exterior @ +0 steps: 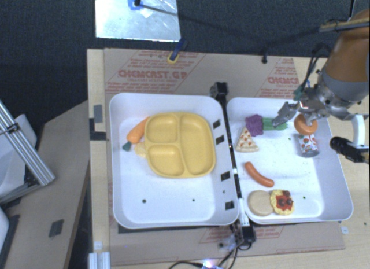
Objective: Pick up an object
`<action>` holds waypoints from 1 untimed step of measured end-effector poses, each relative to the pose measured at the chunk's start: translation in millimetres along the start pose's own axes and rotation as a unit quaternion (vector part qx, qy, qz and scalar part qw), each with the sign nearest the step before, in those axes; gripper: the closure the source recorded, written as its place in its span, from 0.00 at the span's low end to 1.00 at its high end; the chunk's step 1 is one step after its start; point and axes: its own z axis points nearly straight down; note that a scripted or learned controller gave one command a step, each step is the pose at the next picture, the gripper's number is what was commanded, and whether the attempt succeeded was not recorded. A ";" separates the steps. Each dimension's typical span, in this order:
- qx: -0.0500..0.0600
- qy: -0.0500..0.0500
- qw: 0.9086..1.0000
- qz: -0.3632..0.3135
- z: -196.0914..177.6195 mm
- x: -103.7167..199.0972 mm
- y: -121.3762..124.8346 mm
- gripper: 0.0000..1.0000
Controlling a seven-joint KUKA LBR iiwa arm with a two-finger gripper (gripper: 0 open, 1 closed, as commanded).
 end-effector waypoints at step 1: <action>-0.006 -0.001 1.000 -0.001 -6.3 0.2 2.4 0.00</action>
